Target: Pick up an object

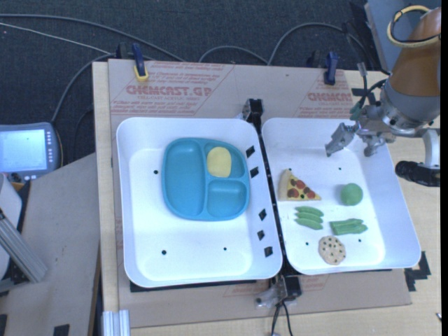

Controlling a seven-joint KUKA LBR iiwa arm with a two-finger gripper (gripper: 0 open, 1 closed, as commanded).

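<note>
The right bin [392,250] holds a pizza slice [297,187], a green ball [351,194], two green bean pods [309,217] [348,226] and a cookie [332,250]. My gripper [353,144] hangs over the far part of this bin, above and behind the toys. Its two fingers [337,141] stand spread with nothing between them. In the left bin [140,243] lies a blue divided tray [185,187] with a yellow piece [219,162] in its upper right compartment.
A black divider with clips [260,187] runs between the bins. Blue clamps [140,65] [330,68] hold the board at the back. Cables cross the dark floor behind. A small screen [26,149] stands at the left.
</note>
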